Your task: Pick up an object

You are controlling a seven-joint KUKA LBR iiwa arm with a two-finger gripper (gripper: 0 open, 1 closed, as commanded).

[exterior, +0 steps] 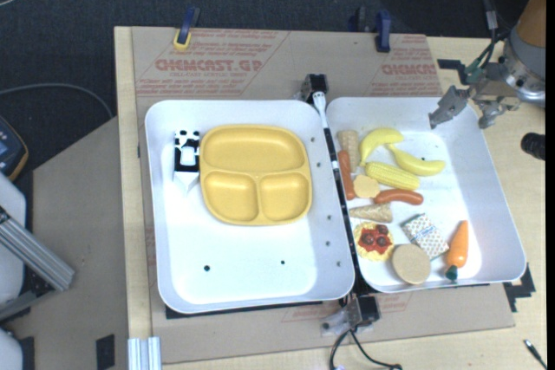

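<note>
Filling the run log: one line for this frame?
arm: over right bin far edge | gripper: open, holds nothing | food toys: in right bin | yellow tray: left bin | pick: not yet done

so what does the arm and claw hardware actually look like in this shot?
At the view's right edge, the arm shows a rounded grey wrist housing with an orange-tan section above it. The claw is small, grey metal, with thin angular fingers. Dark cables run along the wrist. No markings are legible.
</note>
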